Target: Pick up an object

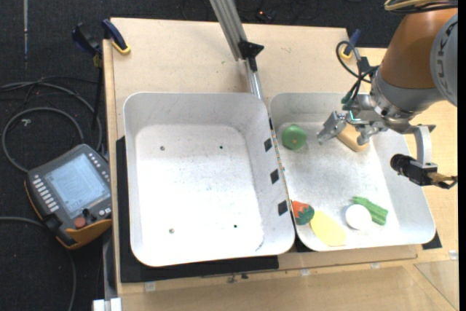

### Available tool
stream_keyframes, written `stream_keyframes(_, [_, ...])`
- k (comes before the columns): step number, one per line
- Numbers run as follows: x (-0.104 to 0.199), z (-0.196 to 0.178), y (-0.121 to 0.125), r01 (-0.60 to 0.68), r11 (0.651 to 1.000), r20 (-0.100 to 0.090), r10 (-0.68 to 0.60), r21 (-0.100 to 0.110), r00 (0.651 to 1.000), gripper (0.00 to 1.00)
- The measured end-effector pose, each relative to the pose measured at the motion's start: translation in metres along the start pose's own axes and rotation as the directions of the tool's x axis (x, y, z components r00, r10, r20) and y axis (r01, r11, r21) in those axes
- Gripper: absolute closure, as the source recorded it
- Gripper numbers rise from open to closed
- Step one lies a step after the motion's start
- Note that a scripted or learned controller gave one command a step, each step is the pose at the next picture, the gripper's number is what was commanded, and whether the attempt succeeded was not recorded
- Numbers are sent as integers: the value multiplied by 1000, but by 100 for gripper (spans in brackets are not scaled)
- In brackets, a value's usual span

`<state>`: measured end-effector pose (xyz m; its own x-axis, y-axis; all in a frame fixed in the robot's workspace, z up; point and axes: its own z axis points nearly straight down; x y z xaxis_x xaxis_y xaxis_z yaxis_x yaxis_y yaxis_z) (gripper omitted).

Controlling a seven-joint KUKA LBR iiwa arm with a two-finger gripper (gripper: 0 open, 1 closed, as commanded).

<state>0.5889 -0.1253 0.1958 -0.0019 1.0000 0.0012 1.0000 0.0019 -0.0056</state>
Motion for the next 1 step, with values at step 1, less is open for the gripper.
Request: stream_keyframes(1, [0, -3, 1, -1, 1000, 1, 1, -5, 1000, 0])
